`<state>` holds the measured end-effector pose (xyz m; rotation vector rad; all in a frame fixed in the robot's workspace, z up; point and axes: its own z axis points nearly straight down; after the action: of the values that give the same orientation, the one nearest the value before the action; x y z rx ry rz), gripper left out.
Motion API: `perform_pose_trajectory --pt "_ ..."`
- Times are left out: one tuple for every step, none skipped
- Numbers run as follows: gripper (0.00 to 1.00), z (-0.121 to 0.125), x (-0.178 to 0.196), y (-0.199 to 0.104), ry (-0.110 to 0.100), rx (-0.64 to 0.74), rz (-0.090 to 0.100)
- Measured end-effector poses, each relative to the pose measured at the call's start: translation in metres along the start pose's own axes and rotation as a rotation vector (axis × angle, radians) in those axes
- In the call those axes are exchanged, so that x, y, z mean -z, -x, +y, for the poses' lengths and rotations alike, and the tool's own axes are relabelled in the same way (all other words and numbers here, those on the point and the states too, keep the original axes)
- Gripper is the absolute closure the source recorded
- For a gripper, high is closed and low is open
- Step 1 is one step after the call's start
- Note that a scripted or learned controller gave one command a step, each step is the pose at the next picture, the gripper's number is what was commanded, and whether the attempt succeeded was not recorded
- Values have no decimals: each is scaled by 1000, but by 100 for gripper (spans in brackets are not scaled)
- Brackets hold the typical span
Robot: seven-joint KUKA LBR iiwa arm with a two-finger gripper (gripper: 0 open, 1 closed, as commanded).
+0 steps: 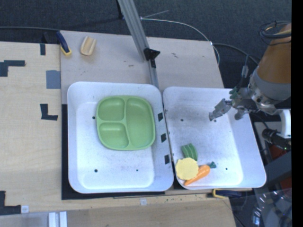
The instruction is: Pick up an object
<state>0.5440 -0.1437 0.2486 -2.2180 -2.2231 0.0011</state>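
Above the right bin [246, 171] (far side) hovers the hand [227, 110], nothing between its spread fingers.

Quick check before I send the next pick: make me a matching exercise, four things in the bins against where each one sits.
Things:
1. green divided plate
2. carrot
3. yellow round piece
4. gripper

Places:
A. above the right bin's upper right part
B. left bin, near its middle
C. right bin's lower left corner, against the green piece
D. right bin's bottom edge, just right of the yellow piece

Pairs: 1-B, 2-D, 3-C, 4-A
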Motion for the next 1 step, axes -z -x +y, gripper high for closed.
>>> perform_pose_trajectory --pt "0 0 0 0 0 0 -1"
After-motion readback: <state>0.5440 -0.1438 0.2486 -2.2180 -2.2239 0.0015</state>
